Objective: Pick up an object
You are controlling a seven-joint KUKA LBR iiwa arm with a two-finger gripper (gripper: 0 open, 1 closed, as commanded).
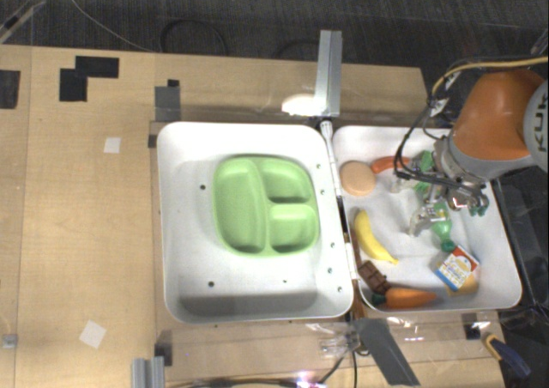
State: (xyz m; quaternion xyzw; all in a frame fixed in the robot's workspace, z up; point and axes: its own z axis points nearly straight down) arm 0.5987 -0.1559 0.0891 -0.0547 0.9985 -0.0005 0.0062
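Tool (426,216) sits low in the right bin (506,287), prob. lining up a grab; banana (374,239) just beside it. Spread or pinched: can't tell.

Bare floor was left in the middle of the right bin (511,279), ringed by banana (374,239), carton (455,268) and carrot (409,298).

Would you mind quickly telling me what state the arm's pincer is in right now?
Pincer: cannot be told; it hangs low in the right shallow white bin, beside a small green object.
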